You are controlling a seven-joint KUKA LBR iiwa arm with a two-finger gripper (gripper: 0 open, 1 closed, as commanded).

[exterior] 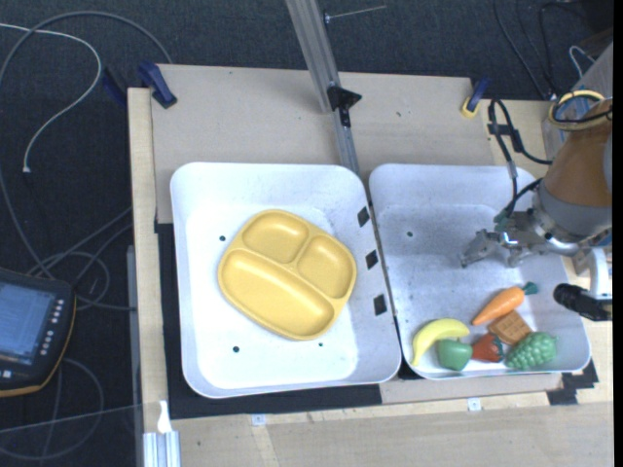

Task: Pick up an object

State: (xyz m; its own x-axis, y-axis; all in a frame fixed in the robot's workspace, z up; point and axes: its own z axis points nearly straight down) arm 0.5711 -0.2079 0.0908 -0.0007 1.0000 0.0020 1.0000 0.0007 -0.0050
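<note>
We see a wooden bench (292, 115) with two white bins. In the right bin (428, 212) the pincer (494, 249) hangs with its fingers spread apart, holding nothing. Near it lie a carrot (501, 305), banana (435, 336) and green apple (453, 354). The left bin (195, 261) holds a yellow plate (286, 273)

**Wooden bench on dark carpet**

A pale plywood benchtop (243, 100) stands on dark blue-grey carpeted floor (68, 125). Thin light cables (58, 47) loop across the carpet at left. A grey aluminium mast (310, 27) rises from the bench's far side.
</note>
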